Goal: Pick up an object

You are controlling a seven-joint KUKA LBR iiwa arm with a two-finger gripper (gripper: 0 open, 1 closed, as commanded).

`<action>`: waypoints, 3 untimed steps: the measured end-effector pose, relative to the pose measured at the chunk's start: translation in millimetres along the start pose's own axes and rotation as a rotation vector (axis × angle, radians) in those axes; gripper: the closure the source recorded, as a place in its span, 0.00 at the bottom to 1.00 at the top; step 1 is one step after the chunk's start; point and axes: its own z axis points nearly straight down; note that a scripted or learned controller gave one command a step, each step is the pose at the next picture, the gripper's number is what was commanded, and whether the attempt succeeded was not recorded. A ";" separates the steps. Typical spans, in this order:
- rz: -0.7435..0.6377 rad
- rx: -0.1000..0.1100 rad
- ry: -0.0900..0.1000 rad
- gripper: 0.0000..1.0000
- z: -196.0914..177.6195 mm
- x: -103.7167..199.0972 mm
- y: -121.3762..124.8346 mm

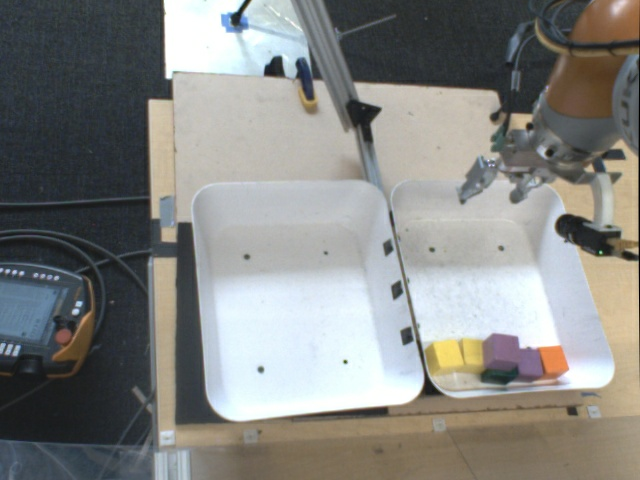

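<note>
While the tool (502,180) hangs over the far edge of the right bin (585,298), its two fingers stand apart and nothing is between them, so it is open and empty. The objects lie well apart from it, toward 6 o'clock, in a row along the near wall of this bin: a yellow block (445,355), a second yellow block (472,351), a purple block (502,348), a dark green piece (499,375), a smaller purple block (530,364) and an orange block (553,360). I judge that the outer yellow block is the best target, because one of its sides is free. The tool should come straight down and close across it. The blocks touch each other, so their exact borders are hard to make out, and the green piece is partly hidden. The left bin (215,298) lies at 9 o'clock on the tabletop (260,128).
</note>
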 end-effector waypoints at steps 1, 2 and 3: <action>0.005 0.012 0.002 0.00 100.4 27.0 -121.3; 0.006 -0.009 -0.004 0.00 -5.5 -14.3 -95.4; 0.002 0.003 -0.001 0.00 95.6 -31.0 -42.3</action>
